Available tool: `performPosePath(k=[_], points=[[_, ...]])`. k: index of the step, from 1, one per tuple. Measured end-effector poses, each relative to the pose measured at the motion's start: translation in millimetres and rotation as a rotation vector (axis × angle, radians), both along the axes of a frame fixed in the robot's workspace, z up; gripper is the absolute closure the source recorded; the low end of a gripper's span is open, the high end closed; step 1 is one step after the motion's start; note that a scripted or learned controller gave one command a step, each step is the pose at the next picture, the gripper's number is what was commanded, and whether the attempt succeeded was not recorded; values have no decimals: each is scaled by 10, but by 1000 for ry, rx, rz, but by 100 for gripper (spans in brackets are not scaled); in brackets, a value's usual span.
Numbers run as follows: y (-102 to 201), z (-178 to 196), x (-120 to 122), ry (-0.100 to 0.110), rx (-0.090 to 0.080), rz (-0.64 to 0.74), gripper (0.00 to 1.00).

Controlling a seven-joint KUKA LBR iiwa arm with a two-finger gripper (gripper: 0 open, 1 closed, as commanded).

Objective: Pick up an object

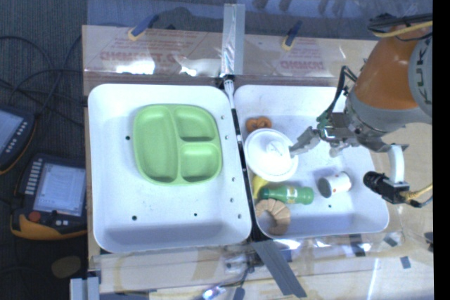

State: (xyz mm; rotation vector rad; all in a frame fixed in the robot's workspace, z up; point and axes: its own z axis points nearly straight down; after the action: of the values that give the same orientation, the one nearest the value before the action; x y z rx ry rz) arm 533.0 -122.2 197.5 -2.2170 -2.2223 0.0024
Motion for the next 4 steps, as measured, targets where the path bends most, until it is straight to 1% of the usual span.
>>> performPosePath(k=[1,2,3,4], points=[[-231,-588,-207,0,0,235,0],[190,-1076,-456,-14,-6,201,0],[-176,-1053,320,-6,-1,400,0],[-580,-299,608,-2,-2,583,0]])
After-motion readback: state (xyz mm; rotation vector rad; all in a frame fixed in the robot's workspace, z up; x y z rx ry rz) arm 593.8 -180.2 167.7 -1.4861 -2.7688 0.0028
